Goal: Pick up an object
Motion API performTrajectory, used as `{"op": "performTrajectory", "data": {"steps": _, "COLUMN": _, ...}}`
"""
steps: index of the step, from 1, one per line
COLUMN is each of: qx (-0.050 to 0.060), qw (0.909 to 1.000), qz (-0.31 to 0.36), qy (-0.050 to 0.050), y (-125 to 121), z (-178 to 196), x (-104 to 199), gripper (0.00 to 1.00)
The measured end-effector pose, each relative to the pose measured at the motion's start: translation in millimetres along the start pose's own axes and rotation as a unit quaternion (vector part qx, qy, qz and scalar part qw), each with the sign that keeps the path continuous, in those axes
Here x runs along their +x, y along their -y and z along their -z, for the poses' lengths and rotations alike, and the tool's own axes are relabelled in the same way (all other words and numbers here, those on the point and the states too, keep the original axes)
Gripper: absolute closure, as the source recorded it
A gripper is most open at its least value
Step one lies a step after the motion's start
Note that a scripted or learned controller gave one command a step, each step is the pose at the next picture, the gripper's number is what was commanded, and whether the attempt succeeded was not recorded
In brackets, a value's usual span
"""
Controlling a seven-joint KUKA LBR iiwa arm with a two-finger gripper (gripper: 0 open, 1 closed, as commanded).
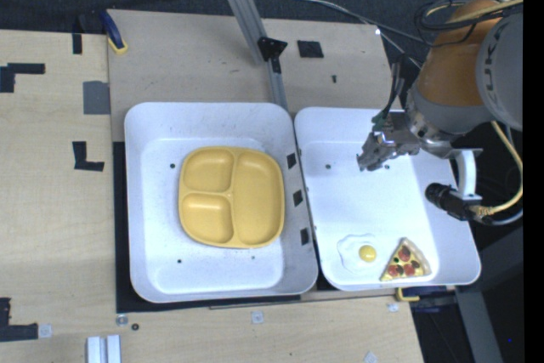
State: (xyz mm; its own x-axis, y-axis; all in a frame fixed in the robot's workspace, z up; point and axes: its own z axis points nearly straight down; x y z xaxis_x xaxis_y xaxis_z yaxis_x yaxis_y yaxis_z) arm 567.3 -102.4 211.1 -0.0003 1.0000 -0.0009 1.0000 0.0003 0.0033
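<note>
The gripper (pixel 374 157) hangs over the upper part of the right bin (pixel 340 127), whether parted or closed impossible to tell; a toy fried egg (pixel 358 252) and pizza slice (pixel 406 260) lie side by side at that bin's near edge; a yellow divided plate (pixel 231 196) fills the left bin (pixel 149 183) on the bench (pixel 51 208).

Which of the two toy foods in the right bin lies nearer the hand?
The fried egg, white with a yellow yolk. It lies left of the pizza slice, more directly below the hand; the slice sits further toward the bin's near right corner.
</note>
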Motion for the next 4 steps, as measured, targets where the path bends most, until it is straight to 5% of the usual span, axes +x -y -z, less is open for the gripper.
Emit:
{"op": "performTrajectory", "data": {"steps": 1, "qx": 0.001, "qw": 1.0, "qz": 0.001, "qy": 0.0, "y": -4, "z": 43, "x": 5, "gripper": 1.0}}
{"op": "performTrajectory", "data": {"steps": 4, "qx": 0.003, "qw": 1.0, "qz": 0.002, "qy": 0.0, "y": -40, "z": 20, "x": 147, "gripper": 1.0}}
